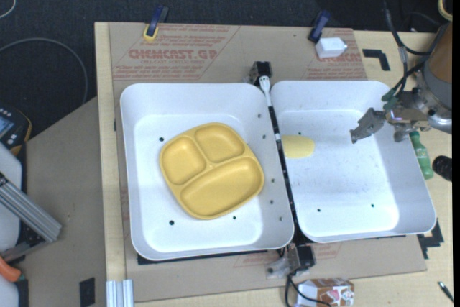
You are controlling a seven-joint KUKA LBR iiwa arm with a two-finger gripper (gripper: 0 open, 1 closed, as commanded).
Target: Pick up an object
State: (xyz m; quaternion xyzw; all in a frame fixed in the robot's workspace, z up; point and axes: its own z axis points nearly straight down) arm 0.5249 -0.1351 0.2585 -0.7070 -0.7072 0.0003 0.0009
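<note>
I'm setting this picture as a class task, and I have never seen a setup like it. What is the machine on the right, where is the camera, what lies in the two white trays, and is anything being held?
The camera is fixed above the bench and looks down at a slant. The machine reaching in from the right is a robot arm; its gripper, the two-finger tool at its tip, hangs over the right bin. Nothing can be seen between its fingers, so it holds nothing that the picture shows.

The left bin holds a yellow divided plate with three compartments. In the right bin a small pale yellow object lies near the left wall, apart from the gripper. Its job is to pick up an object, and that step is not yet done.
</note>
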